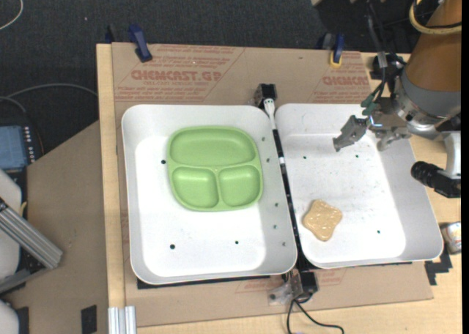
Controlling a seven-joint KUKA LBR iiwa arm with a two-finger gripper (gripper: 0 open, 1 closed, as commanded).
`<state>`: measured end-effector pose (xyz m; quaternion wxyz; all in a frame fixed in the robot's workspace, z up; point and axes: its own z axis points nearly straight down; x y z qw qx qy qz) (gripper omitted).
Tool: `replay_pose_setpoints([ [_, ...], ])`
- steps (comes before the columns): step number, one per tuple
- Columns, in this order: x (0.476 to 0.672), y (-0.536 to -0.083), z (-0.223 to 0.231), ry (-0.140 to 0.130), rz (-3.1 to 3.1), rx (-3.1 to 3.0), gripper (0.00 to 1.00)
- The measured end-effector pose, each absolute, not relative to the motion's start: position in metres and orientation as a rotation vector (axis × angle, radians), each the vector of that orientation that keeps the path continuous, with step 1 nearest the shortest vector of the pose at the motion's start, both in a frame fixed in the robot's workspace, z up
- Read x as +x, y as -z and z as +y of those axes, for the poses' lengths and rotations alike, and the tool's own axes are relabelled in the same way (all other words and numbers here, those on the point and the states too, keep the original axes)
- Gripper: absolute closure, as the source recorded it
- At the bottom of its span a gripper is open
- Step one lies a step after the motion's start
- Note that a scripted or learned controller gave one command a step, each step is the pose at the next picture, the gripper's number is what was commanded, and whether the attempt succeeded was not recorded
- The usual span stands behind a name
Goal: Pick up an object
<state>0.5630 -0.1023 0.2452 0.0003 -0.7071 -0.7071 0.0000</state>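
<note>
Lowest in the frame among the objects, a tan cookie-shaped piece (322, 220) lies flat in the right bin (396, 245), near its lower left corner. Up and to the right of it, well apart, the gripper (366, 133) hangs over the same bin's upper part, fingers spread with nothing between them. A green divided plate (215, 167) sits in the left bin (146, 245).

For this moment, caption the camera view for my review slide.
Open gripper hovers over the right bin, apart from the tan object; green divided plate sits in the left bin.
</note>
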Motion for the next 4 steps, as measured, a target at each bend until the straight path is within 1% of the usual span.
replay_pose_setpoints([
  [1,0.488,-0.189,-0.066,-0.009,-2.213,-2.213,0.00],
  [2,0.479,-0.240,-0.001,0.006,-2.230,-2.216,0.00],
  [3,0.480,-0.248,-0.005,0.004,-2.224,-2.223,1.00],
  [4,0.480,-0.247,-0.005,0.003,-2.222,-2.224,0.00],
])
